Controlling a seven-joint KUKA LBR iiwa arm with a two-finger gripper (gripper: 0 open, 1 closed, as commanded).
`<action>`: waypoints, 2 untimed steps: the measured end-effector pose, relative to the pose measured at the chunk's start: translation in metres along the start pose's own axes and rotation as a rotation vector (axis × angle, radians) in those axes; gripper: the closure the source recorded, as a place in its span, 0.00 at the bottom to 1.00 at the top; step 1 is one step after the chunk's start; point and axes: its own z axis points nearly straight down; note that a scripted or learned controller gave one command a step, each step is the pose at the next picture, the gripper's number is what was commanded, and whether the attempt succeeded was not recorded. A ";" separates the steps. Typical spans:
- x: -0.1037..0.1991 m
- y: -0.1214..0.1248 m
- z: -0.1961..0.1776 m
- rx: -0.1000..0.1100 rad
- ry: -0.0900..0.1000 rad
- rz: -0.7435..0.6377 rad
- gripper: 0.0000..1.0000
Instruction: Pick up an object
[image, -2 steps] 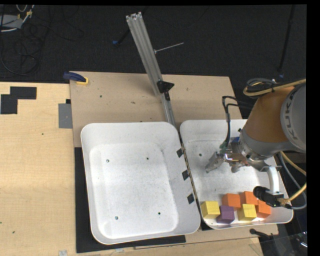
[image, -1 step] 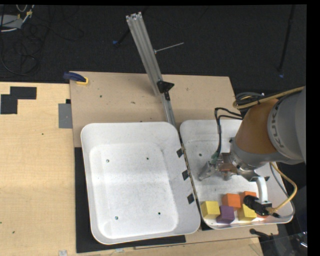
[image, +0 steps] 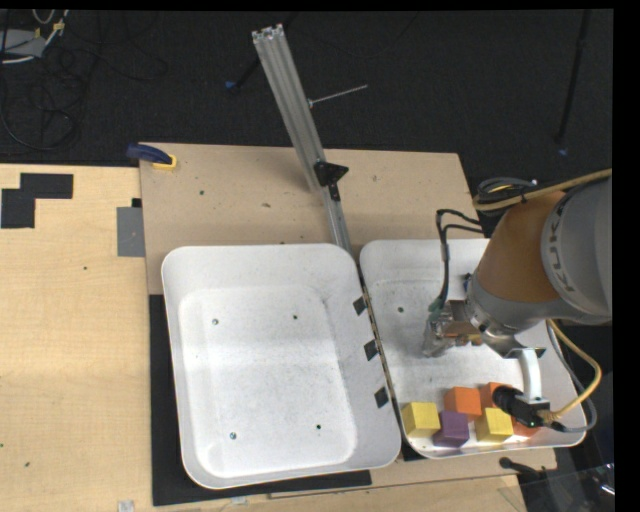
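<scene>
Four small blocks lay clustered at the near edge of the right bin (image: 400, 270): yellow block (image: 421, 416), orange block (image: 463, 401), purple block (image: 453, 428), another yellow (image: 494, 424); the jaws (image: 437, 337) hovered above, their state unclear; next, seemingly, descent toward one.

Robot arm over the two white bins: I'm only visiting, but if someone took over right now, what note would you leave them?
Tool: low over the right bin, nothing seen between its fingers; open or shut unclear.
Things: two yellow blocks, an orange block and a purple block clustered at the right bin's near edge, apart from the tool.
Done: no pickup yet.
Left: grasp one block and lift it.
</scene>
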 end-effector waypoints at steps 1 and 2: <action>0.003 -0.005 -0.060 -0.008 -0.001 -0.010 1.00; -0.004 -0.005 -0.104 -0.008 -0.002 -0.014 1.00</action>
